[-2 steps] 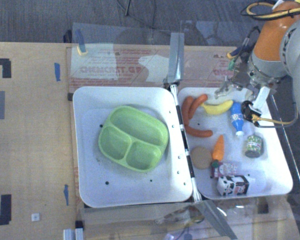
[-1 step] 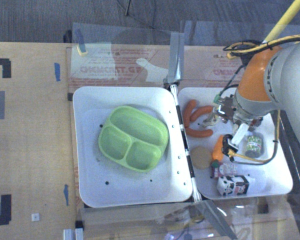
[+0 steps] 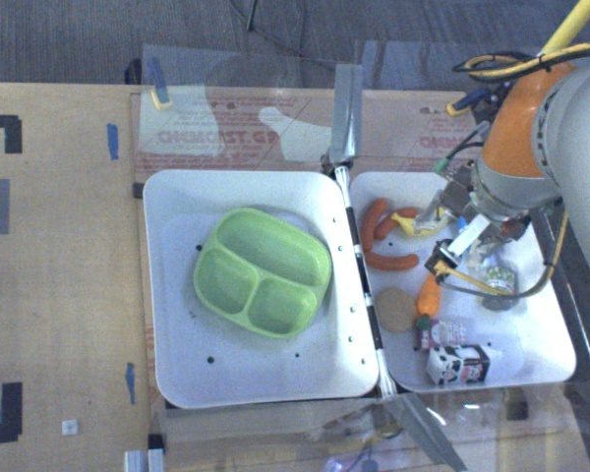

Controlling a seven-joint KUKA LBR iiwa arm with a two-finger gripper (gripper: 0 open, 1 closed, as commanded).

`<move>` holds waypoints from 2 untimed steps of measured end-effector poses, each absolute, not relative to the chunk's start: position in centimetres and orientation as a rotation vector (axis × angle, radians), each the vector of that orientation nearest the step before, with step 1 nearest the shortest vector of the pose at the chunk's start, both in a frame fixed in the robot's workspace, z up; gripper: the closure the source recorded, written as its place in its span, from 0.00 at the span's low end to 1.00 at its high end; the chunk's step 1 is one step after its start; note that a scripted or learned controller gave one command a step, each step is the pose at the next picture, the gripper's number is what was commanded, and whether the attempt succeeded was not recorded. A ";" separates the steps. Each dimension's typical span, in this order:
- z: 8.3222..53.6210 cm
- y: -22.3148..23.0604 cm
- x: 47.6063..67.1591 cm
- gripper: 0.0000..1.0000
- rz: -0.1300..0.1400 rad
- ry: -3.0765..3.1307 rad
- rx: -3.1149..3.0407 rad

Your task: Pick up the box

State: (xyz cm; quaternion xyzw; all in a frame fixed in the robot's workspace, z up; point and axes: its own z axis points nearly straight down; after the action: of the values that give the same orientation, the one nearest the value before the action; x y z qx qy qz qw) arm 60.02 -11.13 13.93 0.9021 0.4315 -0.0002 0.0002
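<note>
The box is a small white carton with black patches and a reddish end. It lies on its side near the front edge of the right bin. My gripper hangs over the middle of the right bin, behind the box and well apart from it. It is above a yellow banana-like toy and a silvery can. The wrist and its cables hide the gripper's tips.
The right bin also holds two red sausages, an orange carrot and a brown round disc to the left of the box. In the left bin lies a green divided plate. A metal divider separates the bins.
</note>
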 end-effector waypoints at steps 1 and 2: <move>14.9 -11.1 60.0 1.00 -0.002 1.357 2.833; 26.8 -15.8 63.9 1.00 -0.001 1.442 2.791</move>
State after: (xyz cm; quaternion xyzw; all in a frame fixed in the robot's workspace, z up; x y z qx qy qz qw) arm 63.92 -15.84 26.83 0.8885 0.4590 -0.0003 0.0003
